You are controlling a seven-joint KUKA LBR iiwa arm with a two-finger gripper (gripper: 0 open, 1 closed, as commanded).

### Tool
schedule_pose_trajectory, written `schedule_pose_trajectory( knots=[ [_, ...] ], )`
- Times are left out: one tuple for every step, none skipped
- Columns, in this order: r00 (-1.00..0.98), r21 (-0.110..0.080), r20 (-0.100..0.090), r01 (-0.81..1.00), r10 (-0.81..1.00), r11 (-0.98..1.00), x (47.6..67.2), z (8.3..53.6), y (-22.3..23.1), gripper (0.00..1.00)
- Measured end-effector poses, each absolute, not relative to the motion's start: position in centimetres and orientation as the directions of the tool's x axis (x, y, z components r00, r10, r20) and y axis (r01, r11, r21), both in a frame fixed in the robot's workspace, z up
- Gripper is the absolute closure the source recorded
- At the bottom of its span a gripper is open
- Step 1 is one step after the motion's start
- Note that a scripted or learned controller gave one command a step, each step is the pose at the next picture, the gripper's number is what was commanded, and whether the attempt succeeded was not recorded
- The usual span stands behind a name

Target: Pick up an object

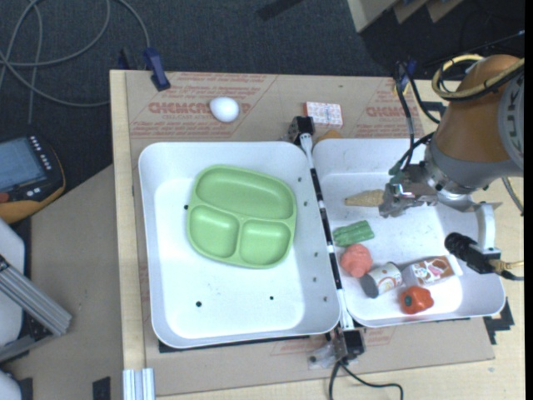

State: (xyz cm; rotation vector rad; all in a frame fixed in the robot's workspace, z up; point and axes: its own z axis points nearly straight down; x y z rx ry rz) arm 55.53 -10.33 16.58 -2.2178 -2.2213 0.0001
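- Over the right bin, the jaws hang beside a tan cone; whether they are apart or together cannot be told.
- Below lie a green block, pink ball, small can, packet and red toy.
- Left bin holds a green divided plate.

Right bin contents: a tan cone-shaped item lying flat, tip pointing left; a green oblong piece below it, slightly tilted; a pink-red rounded item; a small can on its side; a flat printed packet; a red-orange tomato-like item near the front rim.
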Motion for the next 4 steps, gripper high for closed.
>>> schedule_pose_trajectory(
  knots=[
    [0.001,0.002,-0.002,1.0,1.0,-0.001,59.1,15.0,-16.4,1.0],
    [0.001,-0.002,0.0,1.0,1.0,-0.001,54.3,13.3,-21.1,1.0],
    [0.001,-0.001,0.001,1.0,1.0,-0.001,50.9,11.1,-21.2,1.0],
    [-0.001,0.001,0.0,1.0,1.0,0.001,48.1,17.0,-17.8,1.0]
  ],
)
